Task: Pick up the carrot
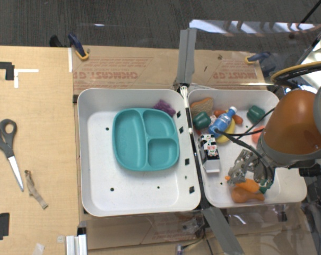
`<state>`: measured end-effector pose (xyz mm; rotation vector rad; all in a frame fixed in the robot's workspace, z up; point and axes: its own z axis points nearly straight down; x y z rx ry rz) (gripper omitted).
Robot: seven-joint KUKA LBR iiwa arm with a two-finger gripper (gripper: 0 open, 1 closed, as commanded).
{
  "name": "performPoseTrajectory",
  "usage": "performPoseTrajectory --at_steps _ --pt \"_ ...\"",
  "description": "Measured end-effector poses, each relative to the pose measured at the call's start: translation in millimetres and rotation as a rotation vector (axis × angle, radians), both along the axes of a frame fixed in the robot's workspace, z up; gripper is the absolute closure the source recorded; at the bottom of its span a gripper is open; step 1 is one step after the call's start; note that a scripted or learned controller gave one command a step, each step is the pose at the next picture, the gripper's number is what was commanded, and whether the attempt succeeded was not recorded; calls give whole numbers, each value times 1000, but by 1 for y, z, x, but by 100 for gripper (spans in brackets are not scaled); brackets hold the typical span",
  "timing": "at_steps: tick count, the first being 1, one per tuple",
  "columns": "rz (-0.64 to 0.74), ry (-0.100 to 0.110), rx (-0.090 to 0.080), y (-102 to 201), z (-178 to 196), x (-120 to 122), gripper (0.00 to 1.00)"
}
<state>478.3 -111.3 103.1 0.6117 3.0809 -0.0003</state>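
Gripper (pixel 249 175) right over the carrot (pixel 246 190) in the right bin (pixel 287 193) — can't tell if it's gripping; could slip, approx. off-centre.

Bright, even overhead light, glare on the white bins (pixel 86 142), soft shadows, slightly blurred detail.

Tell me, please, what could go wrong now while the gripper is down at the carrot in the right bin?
1. The gripper is low over the carrot, and a second orange piece lies against it; the fingers might catch the wrong one or push both away.
2. The carrot is close to the right bin's front wall, so it could slide against the wall and slip out.
3. A cable hangs over the toys and might snag.
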Motion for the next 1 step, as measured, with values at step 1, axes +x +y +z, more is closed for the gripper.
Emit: performPoseTrajectory --at_steps 1 --pt "-28 0 1 -2 -3 0 100"
